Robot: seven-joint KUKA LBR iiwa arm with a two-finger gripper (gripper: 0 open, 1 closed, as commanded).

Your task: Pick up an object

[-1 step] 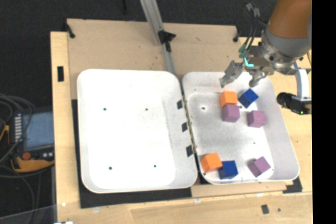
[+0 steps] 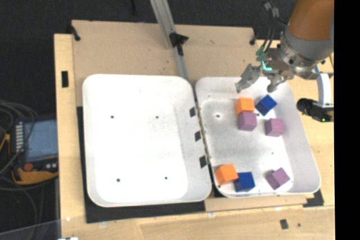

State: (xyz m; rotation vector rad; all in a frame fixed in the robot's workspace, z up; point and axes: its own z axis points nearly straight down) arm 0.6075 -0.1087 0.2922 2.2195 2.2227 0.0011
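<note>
Pincer [image 2: 260, 82] spread, nothing between fingers, poised over far end of right bin [image 2: 298, 137]. Just below it: orange cube [image 2: 244, 104] touching purple cube [image 2: 247, 121]; blue cube [image 2: 266, 104] close beside, second purple cube [image 2: 274, 127] nearby. Near edge: orange cube [image 2: 226, 173] against blue cube [image 2: 244, 181], purple cube [image 2: 277, 177] apart. Arm's upper part cut off at frame top; left bin [image 2: 101, 137] on tabletop [image 2: 124, 48]

orange cubes [image 2: 244, 104], blue cubes [image 2: 266, 104], purple cubes [image 2: 247, 121]
</note>
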